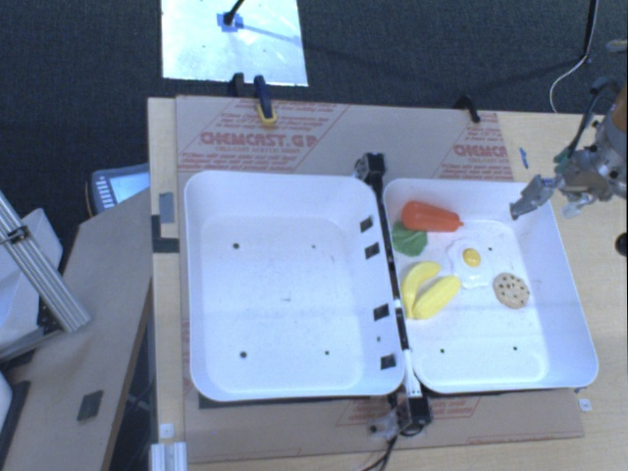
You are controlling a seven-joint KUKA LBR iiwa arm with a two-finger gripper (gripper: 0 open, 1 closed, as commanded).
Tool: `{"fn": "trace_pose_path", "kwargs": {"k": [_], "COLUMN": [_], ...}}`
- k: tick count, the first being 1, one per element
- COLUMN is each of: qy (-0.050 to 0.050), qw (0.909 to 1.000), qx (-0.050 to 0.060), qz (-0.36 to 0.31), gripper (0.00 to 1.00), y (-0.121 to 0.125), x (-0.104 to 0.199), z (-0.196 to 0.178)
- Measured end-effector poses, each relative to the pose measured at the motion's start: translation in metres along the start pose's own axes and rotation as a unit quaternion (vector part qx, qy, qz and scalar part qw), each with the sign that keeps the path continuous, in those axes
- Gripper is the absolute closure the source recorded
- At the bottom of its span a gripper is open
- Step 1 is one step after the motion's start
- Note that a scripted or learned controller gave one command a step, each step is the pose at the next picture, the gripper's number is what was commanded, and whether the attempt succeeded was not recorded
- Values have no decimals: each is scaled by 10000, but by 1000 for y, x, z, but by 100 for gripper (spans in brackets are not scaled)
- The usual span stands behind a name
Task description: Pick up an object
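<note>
Your grey metal two-finger claw (530,199) hangs above the upper right corner of the right-hand shallow white plastic bin (574,312), tilted down and leftward toward that bin's interior. The grey wrist (594,170) behind it extends rightward past the bin's rim.

A single fixed camera looks down at a slant from above the bench (324,130), far enough back to take in both white bins (285,283) mid-frame and dark floor along the top.
</note>
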State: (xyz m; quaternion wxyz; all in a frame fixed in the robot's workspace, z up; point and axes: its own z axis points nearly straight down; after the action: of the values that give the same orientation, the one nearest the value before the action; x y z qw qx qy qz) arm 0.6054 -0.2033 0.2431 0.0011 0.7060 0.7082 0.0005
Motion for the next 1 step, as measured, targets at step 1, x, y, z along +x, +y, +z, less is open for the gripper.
{"fn": "trace_pose_path", "kwargs": {"k": [1], "qy": [10], "qw": [10000], "qx": [-19], "qz": [-45], "gripper": [0], "y": [38], "x": [83], "z": [-5]}}
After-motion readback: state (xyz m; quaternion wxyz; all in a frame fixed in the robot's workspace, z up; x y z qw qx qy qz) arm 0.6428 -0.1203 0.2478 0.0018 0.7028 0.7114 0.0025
